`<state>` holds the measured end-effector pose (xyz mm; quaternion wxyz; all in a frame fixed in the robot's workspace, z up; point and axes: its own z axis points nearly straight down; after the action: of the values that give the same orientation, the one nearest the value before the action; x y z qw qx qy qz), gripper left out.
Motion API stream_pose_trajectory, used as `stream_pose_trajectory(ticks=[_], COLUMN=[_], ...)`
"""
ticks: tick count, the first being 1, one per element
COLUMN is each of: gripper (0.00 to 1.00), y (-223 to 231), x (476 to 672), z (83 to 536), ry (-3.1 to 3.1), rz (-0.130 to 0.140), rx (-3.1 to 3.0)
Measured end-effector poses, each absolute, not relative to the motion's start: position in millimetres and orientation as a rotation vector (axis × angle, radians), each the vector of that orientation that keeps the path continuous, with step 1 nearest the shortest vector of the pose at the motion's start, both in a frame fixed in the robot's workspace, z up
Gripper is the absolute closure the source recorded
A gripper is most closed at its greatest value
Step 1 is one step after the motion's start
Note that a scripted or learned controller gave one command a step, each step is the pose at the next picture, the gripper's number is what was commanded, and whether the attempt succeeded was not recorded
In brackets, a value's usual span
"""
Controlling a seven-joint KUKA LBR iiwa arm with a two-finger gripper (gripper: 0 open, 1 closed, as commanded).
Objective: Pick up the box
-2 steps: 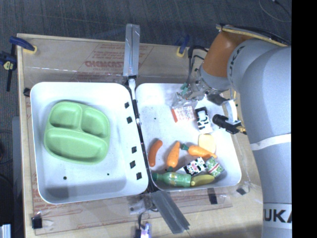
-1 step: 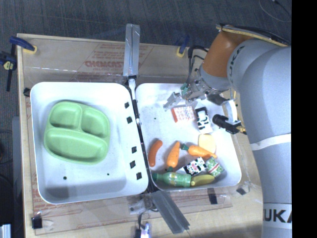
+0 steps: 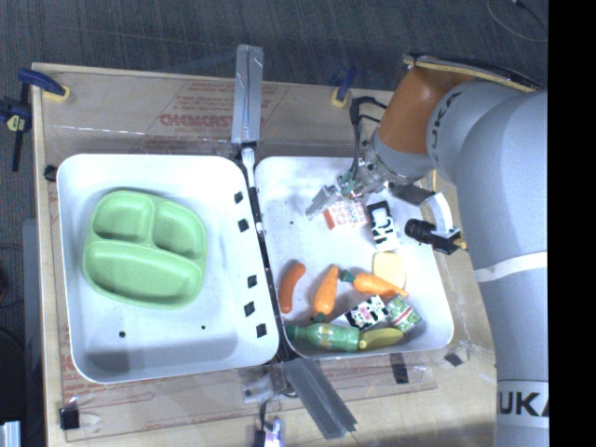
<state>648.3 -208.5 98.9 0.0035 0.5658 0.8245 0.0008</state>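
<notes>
A small white box with red print (image 3: 346,214) lies flat in the upper middle of the right bin (image 3: 279,180). My gripper (image 3: 333,196) hangs just above its upper left corner, reaching down from the grey arm with the orange band (image 3: 410,119). Whether it touches the box I cannot tell. A second small box, black and white (image 3: 382,226), lies just to the right of the first one.
The front of the right bin holds two orange carrots (image 3: 325,291), a red sausage (image 3: 291,286), a yellow block (image 3: 389,270), a cow-patterned carton (image 3: 370,313) and a green bottle (image 3: 326,336). The left bin holds a green divided tray (image 3: 147,246). The arm's grey body covers the right side.
</notes>
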Motion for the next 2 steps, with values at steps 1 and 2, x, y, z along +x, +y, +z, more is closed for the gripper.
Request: stream_pose_trajectory(ticks=[1, 2], gripper=[1.0, 0.0], y=[-208.5, -208.7], x=[650.2, 650.1], z=[111.3, 111.3], ry=[2.584, 2.584], rz=[0.003, 0.003], rx=[1.765, 1.766])
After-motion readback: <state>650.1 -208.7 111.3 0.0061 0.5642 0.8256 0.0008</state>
